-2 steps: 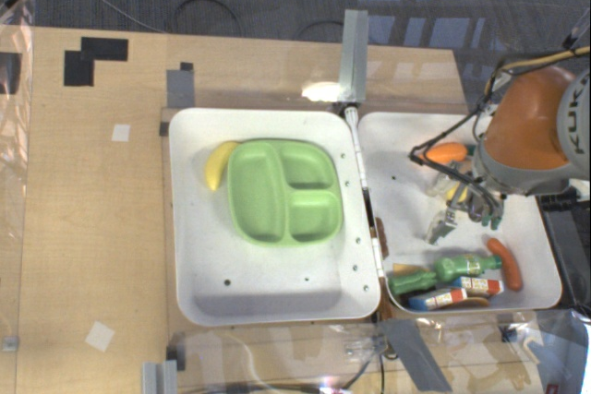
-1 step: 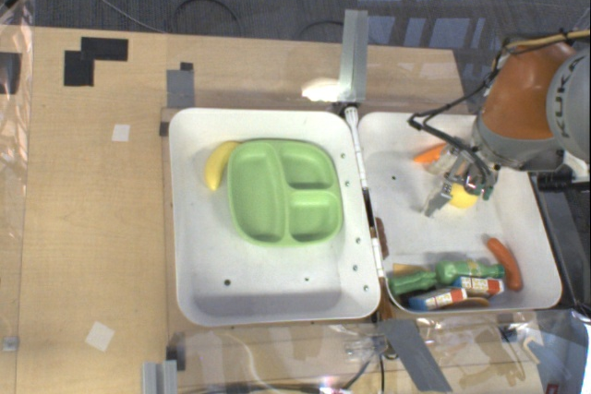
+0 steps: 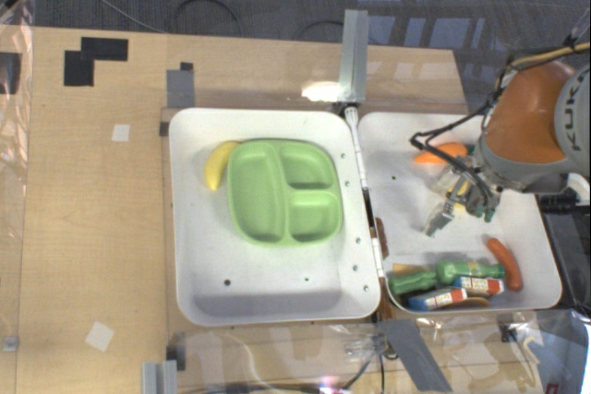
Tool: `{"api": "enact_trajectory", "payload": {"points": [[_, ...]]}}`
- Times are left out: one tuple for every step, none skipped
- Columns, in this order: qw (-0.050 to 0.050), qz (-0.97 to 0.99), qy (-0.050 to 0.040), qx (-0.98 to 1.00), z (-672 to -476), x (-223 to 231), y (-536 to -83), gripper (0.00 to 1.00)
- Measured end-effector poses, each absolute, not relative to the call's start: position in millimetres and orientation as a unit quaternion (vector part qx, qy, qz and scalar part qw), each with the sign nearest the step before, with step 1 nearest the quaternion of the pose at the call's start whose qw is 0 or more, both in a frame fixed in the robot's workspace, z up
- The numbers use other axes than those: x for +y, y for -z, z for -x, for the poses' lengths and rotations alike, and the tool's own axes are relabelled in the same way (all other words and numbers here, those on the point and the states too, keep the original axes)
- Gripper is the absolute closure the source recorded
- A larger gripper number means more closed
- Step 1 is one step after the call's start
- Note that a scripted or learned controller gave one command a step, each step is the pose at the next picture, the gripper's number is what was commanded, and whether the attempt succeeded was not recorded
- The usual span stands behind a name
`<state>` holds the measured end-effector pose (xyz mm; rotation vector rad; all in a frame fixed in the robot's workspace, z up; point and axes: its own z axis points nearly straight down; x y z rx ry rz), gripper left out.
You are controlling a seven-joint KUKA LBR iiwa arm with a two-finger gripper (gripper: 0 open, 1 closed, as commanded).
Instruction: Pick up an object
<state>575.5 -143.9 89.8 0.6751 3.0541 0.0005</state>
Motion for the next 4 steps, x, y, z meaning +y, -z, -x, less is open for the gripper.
{"api": "enact_trajectory", "payload": {"points": [[0.009,-0.158,0.0023,0.987,-522.5,-210,-90,0.00],[0.007,-0.090,0.0000,0.996,-628.4,-203,-88,0.00],[0.007,-0.089,0.0006,0.996,-560.1,-179,-90,0.00],[-0.010,-0.130,0.0017,0.992,-644.1,-159,-89,0.00]]}}
